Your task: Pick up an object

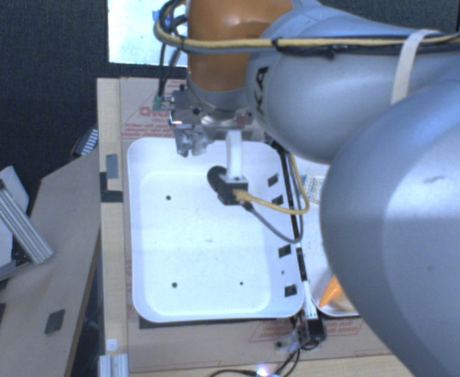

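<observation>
Tabletop (73, 234): a tan board is seen at the left, with an aluminium rail (10, 210) lying across its far-left corner.
Left bin (147, 289): a shallow white tray with a few dark dots on its floor is seen in the middle; no loose object can be made out on its bare floor.
Claw (189, 141): it is seen over the far rim of the left bin, just below the orange band; whether it is spread or pressed together cannot be told, and nothing is seen held in it.
Cable fitting (228, 185): a white post with a dark plug and a yellow lead hangs beside the claw, above the bin floor.
Right bin (315, 185): it is largely covered by the grey arm; an orange scrap (330, 290) is glimpsed near its front edge.
Task's thing: no pickable object is plainly in view; the orange scrap may be one, but that cannot be told.
Step in hand: judged to be an approach or search, with no pick yet made.
Next move: an object must be located, then the claw brought down squarely over it.
</observation>
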Controlling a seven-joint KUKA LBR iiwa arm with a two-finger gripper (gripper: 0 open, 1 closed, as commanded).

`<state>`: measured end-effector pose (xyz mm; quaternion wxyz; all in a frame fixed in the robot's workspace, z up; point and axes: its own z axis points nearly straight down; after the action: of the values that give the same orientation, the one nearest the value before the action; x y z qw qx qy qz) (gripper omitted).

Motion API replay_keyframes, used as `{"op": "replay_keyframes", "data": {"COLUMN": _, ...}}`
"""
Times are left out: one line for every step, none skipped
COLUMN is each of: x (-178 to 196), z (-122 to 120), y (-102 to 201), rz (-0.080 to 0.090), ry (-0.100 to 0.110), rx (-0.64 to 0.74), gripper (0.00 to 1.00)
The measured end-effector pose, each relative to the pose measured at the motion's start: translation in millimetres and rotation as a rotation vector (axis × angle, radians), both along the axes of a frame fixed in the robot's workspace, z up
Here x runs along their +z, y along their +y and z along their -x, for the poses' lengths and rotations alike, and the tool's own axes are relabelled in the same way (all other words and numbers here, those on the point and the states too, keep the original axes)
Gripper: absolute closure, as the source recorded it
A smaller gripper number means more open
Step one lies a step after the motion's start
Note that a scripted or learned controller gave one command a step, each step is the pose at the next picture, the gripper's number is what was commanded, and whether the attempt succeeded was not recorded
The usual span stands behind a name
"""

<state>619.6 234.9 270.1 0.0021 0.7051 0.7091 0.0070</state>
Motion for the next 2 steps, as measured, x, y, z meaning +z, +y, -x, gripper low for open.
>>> {"op": "replay_keyframes", "data": {"x": -66.0, "z": 82.8, "y": -0.3, "rz": 0.009, "ry": 0.024, "rx": -0.003, "gripper": 1.00}}
{"op": "replay_keyframes", "data": {"x": -6.6, "z": 52.0, "y": -15.9, "rz": 0.005, "ry": 0.007, "rx": -0.006, "gripper": 1.00}}
